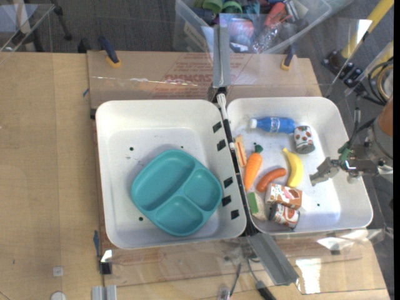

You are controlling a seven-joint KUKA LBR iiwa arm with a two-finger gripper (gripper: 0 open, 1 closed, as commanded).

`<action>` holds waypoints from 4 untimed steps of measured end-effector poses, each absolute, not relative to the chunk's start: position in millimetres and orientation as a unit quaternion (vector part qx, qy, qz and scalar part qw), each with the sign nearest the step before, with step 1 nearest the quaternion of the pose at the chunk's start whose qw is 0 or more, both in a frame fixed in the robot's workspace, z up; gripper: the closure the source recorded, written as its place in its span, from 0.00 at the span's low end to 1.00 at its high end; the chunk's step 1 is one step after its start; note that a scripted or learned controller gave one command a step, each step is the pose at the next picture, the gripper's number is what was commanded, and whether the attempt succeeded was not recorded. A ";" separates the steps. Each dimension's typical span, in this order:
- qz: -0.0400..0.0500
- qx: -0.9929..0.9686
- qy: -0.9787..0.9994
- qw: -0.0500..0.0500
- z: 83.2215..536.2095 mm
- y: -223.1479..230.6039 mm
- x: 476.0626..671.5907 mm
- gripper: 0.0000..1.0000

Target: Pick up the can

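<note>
The can (304,139), small with a red and white label, lies in the right bin (325,108) near its far right side, just right of a blue bottle (274,124). My gripper (338,170) hangs over the right part of that bin, below and to the right of the can and apart from it. Its fingers are spread open with nothing between them. A yellow banana (294,167) lies between the can and the gripper's left finger (320,171).
The right bin also holds a carrot (252,167), a red sausage-like piece (270,178) and a red and white carton (284,204). The left bin (119,130) holds a teal divided plate (176,192). A clear tub of toys (250,5) stands behind the bins.
</note>
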State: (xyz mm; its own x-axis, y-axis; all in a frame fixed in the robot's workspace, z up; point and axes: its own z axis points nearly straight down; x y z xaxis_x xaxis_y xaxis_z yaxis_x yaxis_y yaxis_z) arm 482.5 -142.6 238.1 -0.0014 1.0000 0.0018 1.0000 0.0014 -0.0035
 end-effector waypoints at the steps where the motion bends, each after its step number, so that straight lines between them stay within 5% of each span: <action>1: 0.001 -0.726 -0.687 0.002 131.2 -120.1 550.5 0.00; 2: -0.003 -0.724 -0.689 -0.001 93.3 -192.0 592.1 0.00; 3: -0.004 -0.758 -0.652 -0.004 91.4 -185.6 665.0 0.00; 4: -0.003 -0.757 -0.653 -0.007 102.4 -186.4 665.6 1.00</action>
